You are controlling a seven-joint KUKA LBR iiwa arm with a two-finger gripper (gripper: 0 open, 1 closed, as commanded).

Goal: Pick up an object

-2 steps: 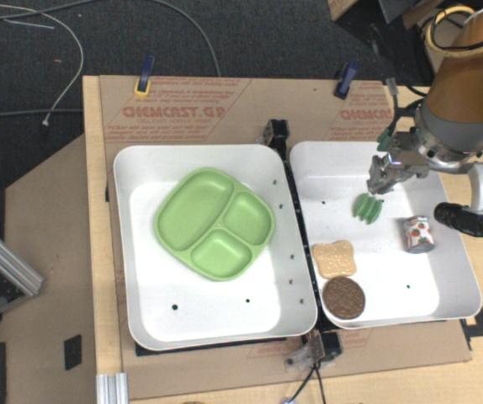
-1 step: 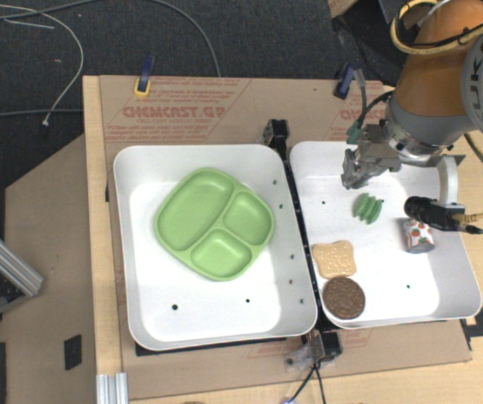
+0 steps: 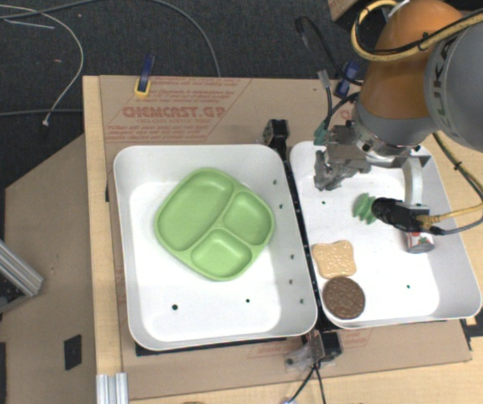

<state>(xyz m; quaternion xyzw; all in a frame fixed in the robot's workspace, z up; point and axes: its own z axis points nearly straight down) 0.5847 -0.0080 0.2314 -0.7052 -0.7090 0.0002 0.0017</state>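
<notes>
My gripper (image 3: 329, 178) hangs low over the far left part of the right bin (image 3: 452, 297), its dark fingers pointing down with nothing visibly between them. A small green object (image 3: 363, 206) lies just to its right, near the bin's middle. A tan square cracker-like piece (image 3: 335, 258) and a round brown cookie (image 3: 343, 297) rest by the bin's near left edge. A small red and silver item (image 3: 417, 241) sits toward the right side.
The left bin (image 3: 140, 310) holds a light green divided plate (image 3: 214, 223) at its centre. Both bins sit on a cardboard sheet (image 3: 183, 103). The big grey and orange arm (image 3: 418, 57) covers the right bin's far edge.
</notes>
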